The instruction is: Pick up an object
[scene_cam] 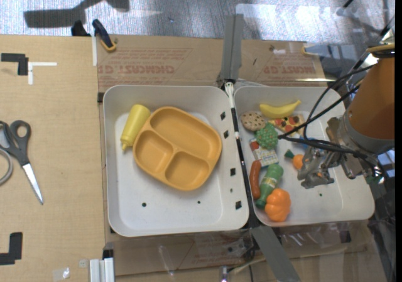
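Right bin point(352, 208), lower right of frame: gripper point(314, 171) poised low over the bin floor; whether it is apart or together cannot be told. Just left lies a small orange object point(298, 161), round and glossy, beside a green bottle point(271, 178).

Claw point(316, 174) hangs over right bin point(352, 211) beside toy food point(270, 149)

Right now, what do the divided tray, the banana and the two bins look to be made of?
Divided tray: likely moulded plastic, matte yellow-orange, one uniform colour with rounded compartment walls. Banana: probably toy plastic, smooth, evenly yellow with a slight sheen. Left bin and right bin: apparently thin white plastic, soft-cornered, lightly glossy; metal can't be ruled out.
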You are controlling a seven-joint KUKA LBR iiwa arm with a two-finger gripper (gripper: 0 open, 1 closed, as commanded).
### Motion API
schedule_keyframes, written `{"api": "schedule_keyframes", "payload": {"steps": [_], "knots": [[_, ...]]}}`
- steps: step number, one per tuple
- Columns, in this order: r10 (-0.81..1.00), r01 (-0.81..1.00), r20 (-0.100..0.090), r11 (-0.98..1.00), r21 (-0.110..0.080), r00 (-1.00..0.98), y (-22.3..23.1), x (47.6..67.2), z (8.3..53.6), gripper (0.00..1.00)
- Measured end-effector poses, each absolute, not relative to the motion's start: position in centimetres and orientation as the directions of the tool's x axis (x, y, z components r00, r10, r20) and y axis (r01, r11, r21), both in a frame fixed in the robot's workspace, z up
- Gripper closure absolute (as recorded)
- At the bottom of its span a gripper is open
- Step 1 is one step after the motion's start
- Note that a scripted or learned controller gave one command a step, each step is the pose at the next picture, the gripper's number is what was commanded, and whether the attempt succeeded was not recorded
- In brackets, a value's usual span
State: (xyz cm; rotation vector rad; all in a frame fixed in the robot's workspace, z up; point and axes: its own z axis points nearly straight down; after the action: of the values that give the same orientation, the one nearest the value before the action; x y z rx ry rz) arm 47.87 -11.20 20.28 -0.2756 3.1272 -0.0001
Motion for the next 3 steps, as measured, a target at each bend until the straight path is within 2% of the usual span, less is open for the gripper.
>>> {"api": "schedule_keyframes", "payload": {"steps": [1,2,3], "knots": [[-0.059,-0.059,-0.004,0.998,0.0,-0.998,-5.8,49.7,29.5,1.0],[-0.059,-0.059,-0.003,0.998,0.0,-0.998,-1.5,54.0,27.3,1.0],[0.047,0.047,-0.005,0.999,0.0,-0.999,-9.7,61.5,29.4,1.0]]}}
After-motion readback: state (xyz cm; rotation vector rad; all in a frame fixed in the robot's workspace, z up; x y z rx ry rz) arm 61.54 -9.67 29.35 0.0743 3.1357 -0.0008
